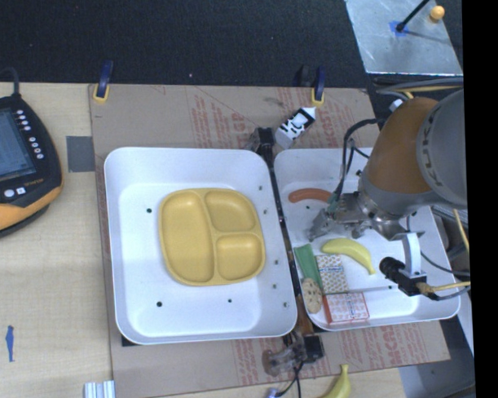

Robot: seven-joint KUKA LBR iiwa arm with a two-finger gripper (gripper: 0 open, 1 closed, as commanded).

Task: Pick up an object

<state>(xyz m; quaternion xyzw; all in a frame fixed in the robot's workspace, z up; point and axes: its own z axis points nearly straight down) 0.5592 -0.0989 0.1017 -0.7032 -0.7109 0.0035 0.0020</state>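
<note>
In the right bin (449,309) lie a yellow banana (349,252), an orange-red sausage (308,196), a red-and-white box (343,298), a green packet (307,267) and a round cookie (311,296). My gripper (325,222) hangs low over the bin's middle, between the sausage behind it and the banana in front of it. I see nothing held in it. The grey arm with its orange band (406,152) covers the back right part of the bin.
The left bin (131,312) holds a yellow divided plate (211,234). A teach pendant (15,165) lies at the far left of the bench. A black-and-white object (295,125) sits behind the bins, and a second banana (333,389) lies in front of them.
</note>
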